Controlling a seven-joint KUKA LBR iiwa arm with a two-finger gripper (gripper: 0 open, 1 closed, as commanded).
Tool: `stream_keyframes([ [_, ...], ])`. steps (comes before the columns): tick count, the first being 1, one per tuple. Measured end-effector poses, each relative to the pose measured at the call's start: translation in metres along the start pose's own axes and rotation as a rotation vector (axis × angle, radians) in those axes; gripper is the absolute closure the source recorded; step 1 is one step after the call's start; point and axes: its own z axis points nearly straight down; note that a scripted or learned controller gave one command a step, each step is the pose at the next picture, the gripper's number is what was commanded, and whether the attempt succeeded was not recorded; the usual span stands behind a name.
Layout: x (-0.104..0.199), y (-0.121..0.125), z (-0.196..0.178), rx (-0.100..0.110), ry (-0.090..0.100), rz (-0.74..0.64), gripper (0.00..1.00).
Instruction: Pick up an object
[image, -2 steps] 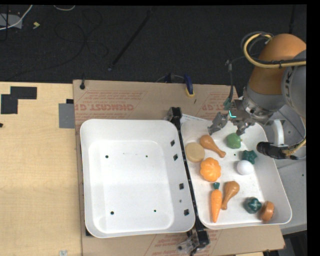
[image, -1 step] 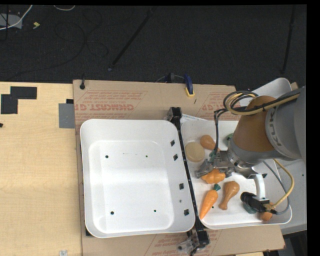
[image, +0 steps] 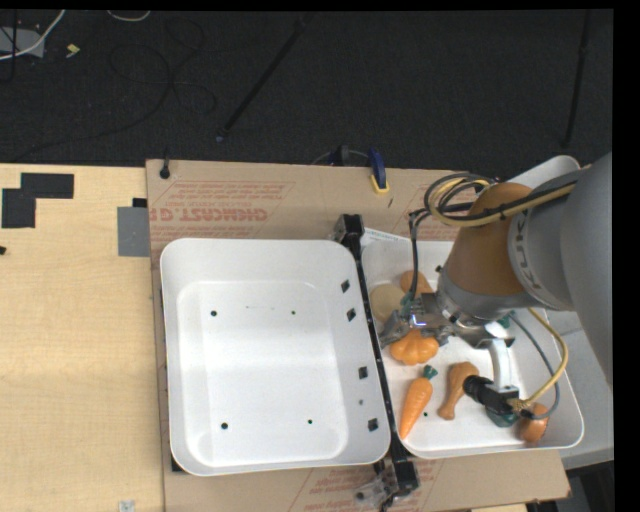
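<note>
My gripper (image: 418, 324) is low in the right bin (image: 480, 449), reaching down from the grey and orange arm. Directly under and in front of it lies a rounded orange lump (image: 413, 349), touching or nearly touching the gripper. A toy carrot (image: 416, 396) with a green top lies just in front of that. A brown drumstick (image: 457, 386) lies to the carrot's right. A tan piece (image: 385, 298) and an orange piece (image: 415, 283) sit behind the gripper, partly hidden by the wrist. I see nothing lifted off the bin floor.
The left bin (image: 260, 350) stands beside the right one, with a black divider strip (image: 362, 330) between them. A small orange-red object (image: 533, 428) rests in the right bin's front right corner. The arm covers the right bin's back right part.
</note>
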Motion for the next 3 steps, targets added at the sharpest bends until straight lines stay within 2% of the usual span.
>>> stream_keyframes([
  [1, -0.003, 0.0, -0.011, 0.0, 0.0, 0.008, 1.0],
  [2, 0.053, 0.03, -0.106, -0.01, 0.001, -0.005, 1.0],
  [3, 0.153, 0.069, -0.158, -0.008, 0.003, -0.009, 1.0],
])
